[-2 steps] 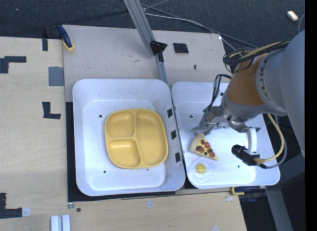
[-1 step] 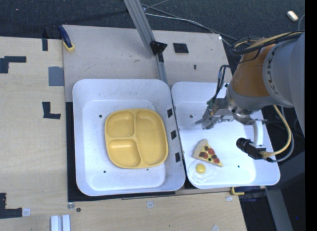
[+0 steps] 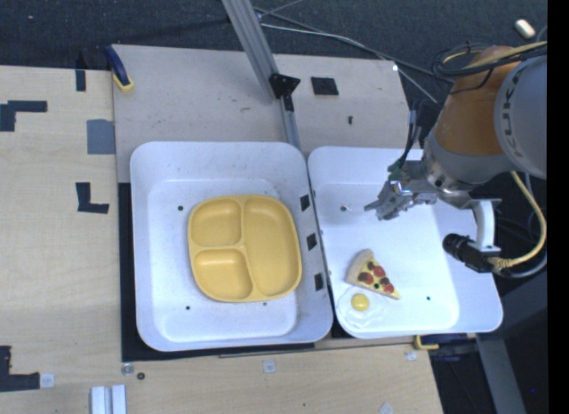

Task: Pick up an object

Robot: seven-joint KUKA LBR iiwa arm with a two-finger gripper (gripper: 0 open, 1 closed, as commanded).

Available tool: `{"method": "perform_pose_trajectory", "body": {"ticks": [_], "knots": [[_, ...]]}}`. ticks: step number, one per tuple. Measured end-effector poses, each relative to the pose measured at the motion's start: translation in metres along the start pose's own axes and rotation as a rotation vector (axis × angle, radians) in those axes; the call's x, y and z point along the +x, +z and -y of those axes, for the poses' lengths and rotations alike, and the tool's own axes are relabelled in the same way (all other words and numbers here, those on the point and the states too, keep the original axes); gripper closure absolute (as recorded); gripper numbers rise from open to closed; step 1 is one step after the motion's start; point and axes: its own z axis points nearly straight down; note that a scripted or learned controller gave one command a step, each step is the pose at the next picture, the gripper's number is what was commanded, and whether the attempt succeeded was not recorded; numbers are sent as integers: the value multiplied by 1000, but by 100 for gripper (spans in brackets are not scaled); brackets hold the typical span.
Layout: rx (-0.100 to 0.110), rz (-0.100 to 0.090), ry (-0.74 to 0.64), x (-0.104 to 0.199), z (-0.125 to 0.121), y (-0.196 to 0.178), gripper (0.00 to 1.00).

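Observation:
A toy pizza slice (image 3: 372, 275) lies in the right bin (image 3: 462, 306), towards its front. Just in front of it rests a toy fried egg (image 3: 360, 302) with a yellow yolk. My gripper (image 3: 388, 204) hangs over the middle of the right bin, behind and slightly right of the pizza slice, apart from it. Nothing shows between its fingers. A yellow divided plate (image 3: 244, 248) sits in the left bin (image 3: 160, 226).
The bench's metal post (image 3: 253, 35) rises behind the bins. A blue and yellow clamp (image 3: 118, 67) sits at the back left of the board. Cables run along the arm on the right, beside the right bin's edge.

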Motion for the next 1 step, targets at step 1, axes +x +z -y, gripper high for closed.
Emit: {"method": "perform_pose_trajectory", "body": {"ticks": [1], "knots": [[0, 0, -1, 7, 4, -46, 100]]}}
